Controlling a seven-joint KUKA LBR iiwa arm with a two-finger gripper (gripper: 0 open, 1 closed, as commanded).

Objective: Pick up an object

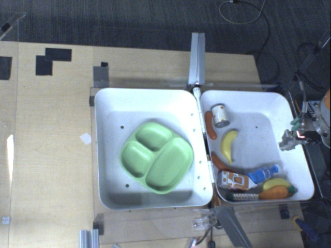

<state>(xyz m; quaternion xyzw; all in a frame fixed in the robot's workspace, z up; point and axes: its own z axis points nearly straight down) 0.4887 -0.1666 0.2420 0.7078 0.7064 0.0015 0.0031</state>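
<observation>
Pincer (pixel 290 138) hung at the right bin's (pixel 258 101) outer rim, nothing visible between its fingers, though whether they stood open or shut could not be told. Left of it lay a banana (pixel 228 144) and a small can (pixel 220 115); below-left, a blue bottle (pixel 262 173) and carrot (pixel 274 191). No object had been lifted; choosing, descending and gripping all remained, by my reading.

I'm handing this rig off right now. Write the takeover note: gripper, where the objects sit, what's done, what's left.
Gripper: at the right bin's right rim, above the wall; nothing seen in it, finger state unreadable.
Right bin: can, sausage along the left wall, banana mid-bin; along the near wall a second sausage, carton, blue bottle, second banana, carrot.
Left bin: green divided plate.
Done: nothing picked.
Left: choose an object, descend, grasp, lift.
</observation>
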